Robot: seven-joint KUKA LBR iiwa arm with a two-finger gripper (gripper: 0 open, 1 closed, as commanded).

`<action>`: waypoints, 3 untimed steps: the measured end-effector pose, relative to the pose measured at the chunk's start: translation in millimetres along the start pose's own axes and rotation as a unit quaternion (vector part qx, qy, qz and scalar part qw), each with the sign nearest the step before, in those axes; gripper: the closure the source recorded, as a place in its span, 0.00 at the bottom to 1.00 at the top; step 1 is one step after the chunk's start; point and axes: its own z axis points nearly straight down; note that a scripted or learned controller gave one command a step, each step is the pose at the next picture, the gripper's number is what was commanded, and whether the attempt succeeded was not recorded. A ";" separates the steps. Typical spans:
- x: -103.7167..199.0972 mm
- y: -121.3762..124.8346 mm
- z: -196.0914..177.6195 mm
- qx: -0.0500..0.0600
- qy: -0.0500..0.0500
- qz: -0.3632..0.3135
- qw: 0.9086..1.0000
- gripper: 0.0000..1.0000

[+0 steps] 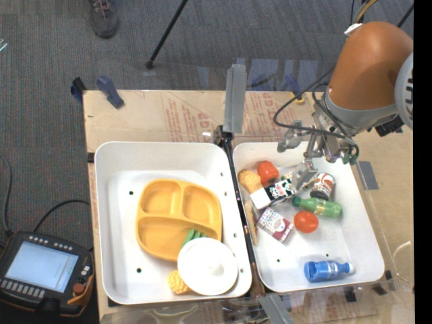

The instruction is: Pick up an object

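Observation:
My gripper [308, 167] hangs over the back of the right bin [368, 245], under the arm's orange band. Right below it are a black-and-white cow-print carton [273, 192] and a small can [323, 185]. Nothing is visibly held. Beside them lie a red tomato [268, 171], a green bottle [317, 207], a second red tomato [306, 221], a pink carton [275, 223] and a tan waffle-like piece [248, 179]. A blue bottle [327, 269] lies near the bin's front edge.
The left bin [115, 181] holds a yellow divided plate [177, 216], a white round lid [207, 266], a green piece [194, 235] and a corn cob [177, 283]. A grey post [235, 103] rises behind the divider between the bins. A teach pendant [44, 270] lies at the lower left.

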 end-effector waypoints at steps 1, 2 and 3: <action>33.5 4.2 139.8 0.000 0.000 -0.009 1.000 0.00; 42.7 -96.2 143.3 0.002 -0.006 -0.023 1.000 0.00; -15.1 -83.0 150.4 0.000 -0.002 -0.052 0.999 0.00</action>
